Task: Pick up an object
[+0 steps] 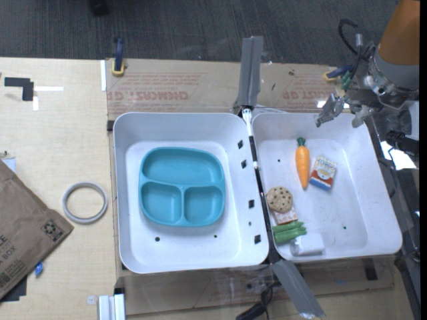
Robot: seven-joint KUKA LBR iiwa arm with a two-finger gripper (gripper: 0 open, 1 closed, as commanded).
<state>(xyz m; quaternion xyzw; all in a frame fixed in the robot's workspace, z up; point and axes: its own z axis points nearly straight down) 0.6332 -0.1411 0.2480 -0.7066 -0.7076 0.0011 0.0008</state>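
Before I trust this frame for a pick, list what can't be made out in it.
- Arm, camera view: cut off by top and right edges.
- Gripper: small and blurred; finger state unclear.
- Small carton: print too small to read.
- White item near green beans: too small and pale to identify.

Cut off, covered or too small to read

The arm (402, 25) runs off the picture's top right corner. A cardboard box (23, 235) at the bench's left edge is cropped, its print partly readable. In the right bin (373, 199), a white item (308, 245) lies partly under green beans (289, 232); the small carton (322, 174)'s label is too small to read.
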